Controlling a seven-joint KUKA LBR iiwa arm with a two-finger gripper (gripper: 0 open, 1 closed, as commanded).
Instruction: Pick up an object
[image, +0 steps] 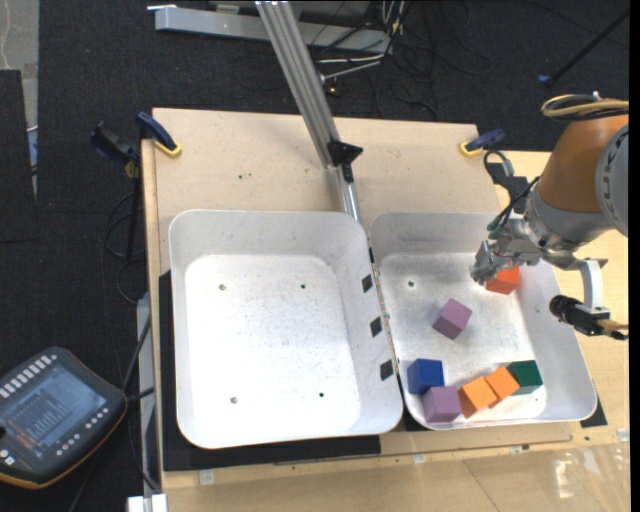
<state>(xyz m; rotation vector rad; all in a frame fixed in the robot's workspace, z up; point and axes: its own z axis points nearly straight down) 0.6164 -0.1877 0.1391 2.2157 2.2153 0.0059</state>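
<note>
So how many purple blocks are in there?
2, both in the right bin: one purple block near its middle, another at the front edge beside an orange block. The gripper may hide more.

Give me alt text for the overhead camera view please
A grey and orange robot arm's gripper sits over a red block in the right white bin, which also holds two purple, two orange, a blue and a green block.

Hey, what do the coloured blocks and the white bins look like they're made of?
The blocks, like the purple one, look like matte foam or painted wood: flat colour, no glare. The right bin and left bin look like moulded plastic, with rounded corners and a faint sheen.
</note>
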